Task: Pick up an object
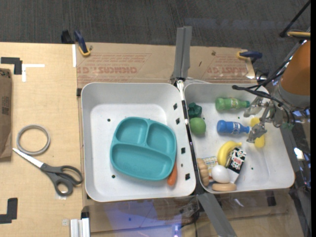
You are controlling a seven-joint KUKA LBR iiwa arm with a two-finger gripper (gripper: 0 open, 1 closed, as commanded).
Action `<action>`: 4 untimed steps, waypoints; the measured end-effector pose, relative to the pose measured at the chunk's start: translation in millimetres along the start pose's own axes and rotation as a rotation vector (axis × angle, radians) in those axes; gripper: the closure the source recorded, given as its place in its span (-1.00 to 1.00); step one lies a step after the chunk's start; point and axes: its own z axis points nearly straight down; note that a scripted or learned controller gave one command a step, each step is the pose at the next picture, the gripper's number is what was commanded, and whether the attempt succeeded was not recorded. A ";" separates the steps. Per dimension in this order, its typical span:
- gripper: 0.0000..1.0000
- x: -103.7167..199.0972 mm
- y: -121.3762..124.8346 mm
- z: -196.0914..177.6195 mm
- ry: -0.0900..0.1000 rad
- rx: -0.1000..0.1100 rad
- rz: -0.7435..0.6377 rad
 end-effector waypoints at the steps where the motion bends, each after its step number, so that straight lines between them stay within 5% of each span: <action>1: -1.00 18.1 -4.4 21.1 0.011 -0.002 0.115; 2: -1.00 23.2 19.6 21.1 0.012 0.000 0.342; 3: 1.00 21.8 19.9 11.1 0.008 0.001 0.340; 4: 1.00 -35.8 79.8 23.0 0.016 0.002 0.457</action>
